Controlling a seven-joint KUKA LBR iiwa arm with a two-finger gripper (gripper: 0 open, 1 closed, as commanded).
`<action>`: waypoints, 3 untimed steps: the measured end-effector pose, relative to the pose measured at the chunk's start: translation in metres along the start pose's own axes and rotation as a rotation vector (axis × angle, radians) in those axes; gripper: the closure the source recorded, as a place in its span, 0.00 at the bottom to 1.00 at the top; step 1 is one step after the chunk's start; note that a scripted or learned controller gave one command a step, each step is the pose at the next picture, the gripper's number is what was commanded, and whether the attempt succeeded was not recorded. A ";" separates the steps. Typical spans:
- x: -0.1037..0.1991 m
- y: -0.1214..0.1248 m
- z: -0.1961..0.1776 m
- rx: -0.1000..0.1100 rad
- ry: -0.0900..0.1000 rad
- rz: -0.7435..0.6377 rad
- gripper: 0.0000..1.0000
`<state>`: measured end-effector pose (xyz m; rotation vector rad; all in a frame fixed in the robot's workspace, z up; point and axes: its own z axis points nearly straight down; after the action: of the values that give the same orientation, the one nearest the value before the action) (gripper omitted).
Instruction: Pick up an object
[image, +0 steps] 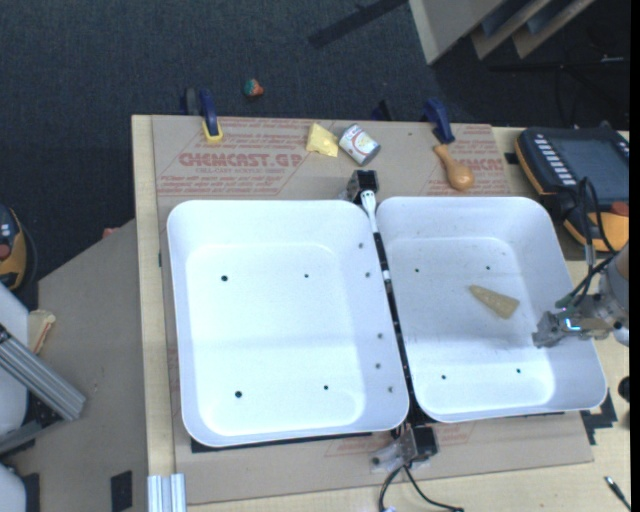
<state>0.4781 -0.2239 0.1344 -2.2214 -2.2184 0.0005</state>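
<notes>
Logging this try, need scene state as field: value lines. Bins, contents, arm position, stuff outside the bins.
left bin: shallow white bin, bare floor with dark dots
right bin: shallow white bin, holds one tan wedge-shaped piece
gripper: two-finger gripper at the right bin's right rim, apart from the wedge
outside bins: yellow wedge block, small white box, wooden-handled tool on bench behind

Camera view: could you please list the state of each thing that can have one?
Tan wedge: lying flat in the right bin, not held.
Pincer: low at the right bin's right edge, apart from the wedge.
Left bin: resting on the bench beside the right bin.
Yellow piece: lying on the board behind the bins.
</notes>
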 end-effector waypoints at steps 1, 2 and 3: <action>0.000 0.001 -0.009 -0.003 -0.002 -0.001 1.00; 0.000 0.002 -0.019 -0.006 -0.004 -0.001 1.00; -0.001 0.003 -0.030 -0.009 -0.006 -0.001 1.00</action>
<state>0.4809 -0.2245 0.1640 -2.2277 -2.2276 -0.0025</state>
